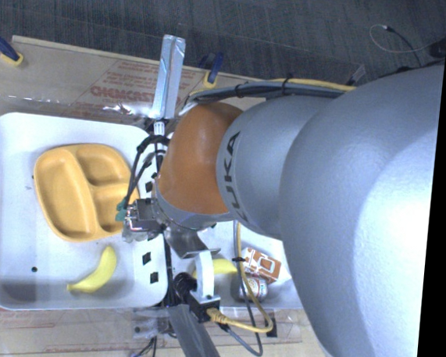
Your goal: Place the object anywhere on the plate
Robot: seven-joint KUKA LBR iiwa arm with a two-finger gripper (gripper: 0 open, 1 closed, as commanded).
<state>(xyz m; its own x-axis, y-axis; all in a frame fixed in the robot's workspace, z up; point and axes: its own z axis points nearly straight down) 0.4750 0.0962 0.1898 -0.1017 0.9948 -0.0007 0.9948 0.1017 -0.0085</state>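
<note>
In L bin (pixel 6 192): banana (pixel 96 273) beside yellow plate (pixel 81 190) | pincer state: can't tell

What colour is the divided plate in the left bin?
The divided plate is yellow-orange, much like the banana beside it; seen clearly in the camera view.

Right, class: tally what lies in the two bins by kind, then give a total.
Plates: 1
Bananas: 2, one in the left bin, one partly hidden under the arm
Cans: 1
Small packets: 1
Total: 5
</note>
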